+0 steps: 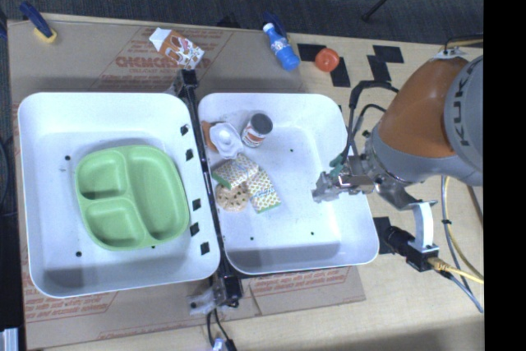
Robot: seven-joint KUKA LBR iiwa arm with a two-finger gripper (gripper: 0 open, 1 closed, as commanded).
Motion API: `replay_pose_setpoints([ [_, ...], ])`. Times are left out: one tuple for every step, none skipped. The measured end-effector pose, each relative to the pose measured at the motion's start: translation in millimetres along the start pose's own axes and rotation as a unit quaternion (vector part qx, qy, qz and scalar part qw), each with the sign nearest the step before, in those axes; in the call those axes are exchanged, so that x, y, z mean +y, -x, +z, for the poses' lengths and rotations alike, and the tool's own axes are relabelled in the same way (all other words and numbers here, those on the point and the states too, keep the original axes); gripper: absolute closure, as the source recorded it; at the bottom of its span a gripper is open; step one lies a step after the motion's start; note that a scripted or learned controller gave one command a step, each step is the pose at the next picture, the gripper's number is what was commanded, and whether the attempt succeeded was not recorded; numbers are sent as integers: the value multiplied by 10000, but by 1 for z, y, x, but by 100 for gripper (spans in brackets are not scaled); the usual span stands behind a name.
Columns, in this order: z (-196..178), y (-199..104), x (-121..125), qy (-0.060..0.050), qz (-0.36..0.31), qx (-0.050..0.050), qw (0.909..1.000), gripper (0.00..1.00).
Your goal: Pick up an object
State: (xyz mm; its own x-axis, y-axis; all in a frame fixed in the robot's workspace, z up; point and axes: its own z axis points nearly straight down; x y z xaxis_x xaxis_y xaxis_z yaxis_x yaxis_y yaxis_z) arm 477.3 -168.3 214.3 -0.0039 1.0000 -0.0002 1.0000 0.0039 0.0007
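Several small packets (245,183) and a can (257,129) lie well apart from the gripper (325,189), whose opening I cannot tell.

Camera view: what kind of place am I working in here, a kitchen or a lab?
Most likely a robotics lab bench set up for picking trials: two white bins clamped side by side on cardboard, a robot arm reaching in, and loose cables on the bench.
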Motion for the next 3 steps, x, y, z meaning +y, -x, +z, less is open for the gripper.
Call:
replay_pose_setpoints([
  [15, -6, 10, -27, -18, 4, 10000, 100],
  [-4, -7, 2, -2, -2, 0, 10000, 100],
  [42, -22, -1, -25, -11, 5, 10000, 100],
])
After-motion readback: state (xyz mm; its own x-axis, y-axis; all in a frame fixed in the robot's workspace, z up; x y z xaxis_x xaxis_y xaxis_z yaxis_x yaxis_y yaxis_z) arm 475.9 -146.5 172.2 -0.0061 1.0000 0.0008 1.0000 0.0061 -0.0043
